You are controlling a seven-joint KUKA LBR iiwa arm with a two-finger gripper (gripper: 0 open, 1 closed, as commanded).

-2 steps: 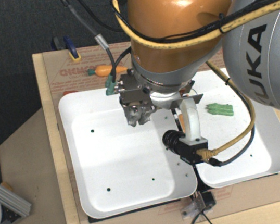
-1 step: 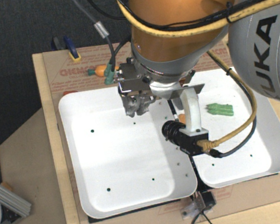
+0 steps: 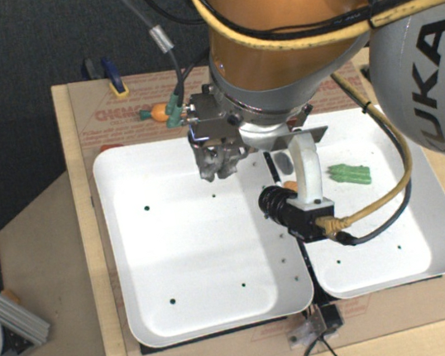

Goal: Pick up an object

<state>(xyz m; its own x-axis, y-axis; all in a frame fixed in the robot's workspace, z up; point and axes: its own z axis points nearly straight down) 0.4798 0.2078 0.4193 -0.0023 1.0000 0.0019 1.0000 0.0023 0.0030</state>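
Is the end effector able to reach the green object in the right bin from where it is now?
Probably yes. The green object lies in the open on the right bin floor with nothing on top of it. The end effector hangs over the left bin, so it must move sideways first.

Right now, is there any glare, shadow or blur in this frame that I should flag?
Camera view: bright glare on the arm's orange band; soft grey shadow across the left white bin; the small green block is sharp, while the near grey arm casing looks slightly soft.
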